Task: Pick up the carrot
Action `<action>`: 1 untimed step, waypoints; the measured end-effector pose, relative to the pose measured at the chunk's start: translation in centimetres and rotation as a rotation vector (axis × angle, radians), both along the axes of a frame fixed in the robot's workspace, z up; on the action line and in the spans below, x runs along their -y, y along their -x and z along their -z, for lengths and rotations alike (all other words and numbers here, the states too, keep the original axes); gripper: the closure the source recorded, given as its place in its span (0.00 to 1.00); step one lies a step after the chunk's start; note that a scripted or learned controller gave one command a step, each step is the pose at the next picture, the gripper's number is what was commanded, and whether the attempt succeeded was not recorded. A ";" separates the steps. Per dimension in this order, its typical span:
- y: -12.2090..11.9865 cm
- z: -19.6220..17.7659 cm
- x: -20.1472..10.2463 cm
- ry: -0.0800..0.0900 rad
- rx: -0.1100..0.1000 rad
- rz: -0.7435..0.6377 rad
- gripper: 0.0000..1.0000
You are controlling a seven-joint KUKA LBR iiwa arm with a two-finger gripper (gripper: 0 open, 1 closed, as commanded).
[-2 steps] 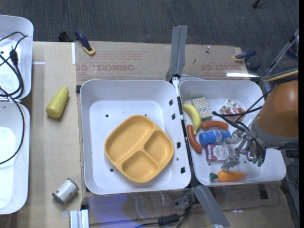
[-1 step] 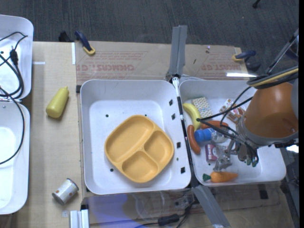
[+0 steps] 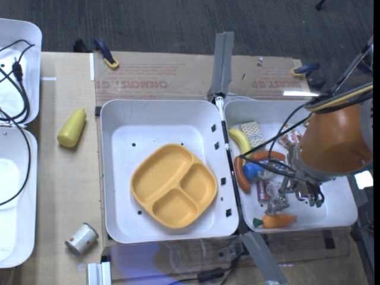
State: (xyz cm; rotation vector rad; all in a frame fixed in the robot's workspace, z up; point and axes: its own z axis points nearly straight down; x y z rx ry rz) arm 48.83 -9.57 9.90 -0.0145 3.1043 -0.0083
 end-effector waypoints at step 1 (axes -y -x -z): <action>-0.4 -0.1 4.2 0.011 0.003 -0.372 0.00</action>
